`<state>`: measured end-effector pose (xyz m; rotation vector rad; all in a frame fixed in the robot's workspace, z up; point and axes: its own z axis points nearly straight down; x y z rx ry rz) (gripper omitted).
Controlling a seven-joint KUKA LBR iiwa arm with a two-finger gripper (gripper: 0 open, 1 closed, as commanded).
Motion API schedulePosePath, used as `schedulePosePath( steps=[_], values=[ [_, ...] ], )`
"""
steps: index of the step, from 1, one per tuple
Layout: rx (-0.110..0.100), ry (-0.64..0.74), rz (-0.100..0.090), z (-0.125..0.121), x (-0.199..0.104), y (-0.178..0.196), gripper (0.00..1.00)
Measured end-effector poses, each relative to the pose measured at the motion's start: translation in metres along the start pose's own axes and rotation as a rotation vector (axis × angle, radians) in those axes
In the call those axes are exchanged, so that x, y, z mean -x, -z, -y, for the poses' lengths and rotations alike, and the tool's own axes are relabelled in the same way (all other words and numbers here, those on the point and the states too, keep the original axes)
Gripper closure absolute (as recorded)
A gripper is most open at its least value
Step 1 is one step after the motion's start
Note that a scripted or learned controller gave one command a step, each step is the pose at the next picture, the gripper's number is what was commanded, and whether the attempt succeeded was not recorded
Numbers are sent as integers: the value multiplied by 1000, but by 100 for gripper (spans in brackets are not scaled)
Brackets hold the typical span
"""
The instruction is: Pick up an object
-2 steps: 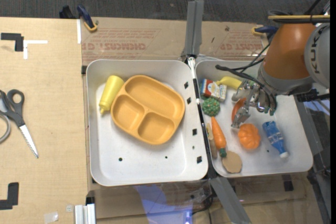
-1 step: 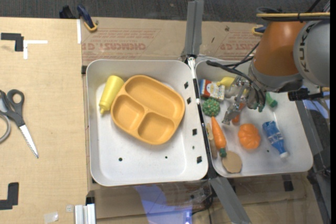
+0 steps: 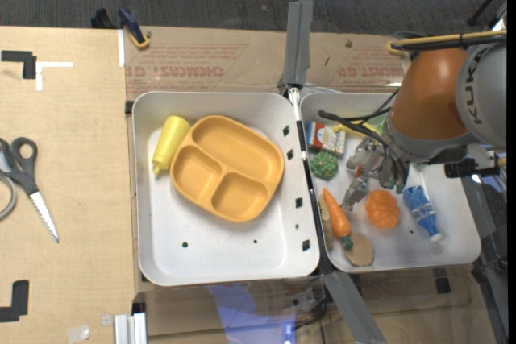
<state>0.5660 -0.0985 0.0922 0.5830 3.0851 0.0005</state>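
My gripper (image 3: 360, 183) hangs low in the right bin (image 3: 451, 250), its metal fingers (image 3: 355, 193) spread apart with nothing between them. Just right of the fingertips lies an orange ball-like toy (image 3: 383, 209). A toy carrot (image 3: 336, 213) lies just left of and below the fingertips. A green broccoli-like toy (image 3: 325, 165) sits further left, and a small colourful box (image 3: 328, 138) is behind it. A blue and white tube (image 3: 422, 212) lies at the right. A brown round piece (image 3: 359, 249) rests near the bin's front.
The left bin (image 3: 161, 254) holds an orange divided plate (image 3: 226, 167) and a yellow bottle (image 3: 168, 142). Scissors (image 3: 28, 181) lie on the wooden bench at far left. The grey and orange arm (image 3: 439, 101) covers the right bin's back part.
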Motion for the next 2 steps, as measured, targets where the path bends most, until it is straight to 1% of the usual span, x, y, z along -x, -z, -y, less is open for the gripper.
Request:
schedulePosePath(
  steps=[1, 2],
  values=[
    [-1, -13, 0, 3, -18, 0, 0],
    [-1, -12, 3, 3, -17, 9, 100]
  ],
)
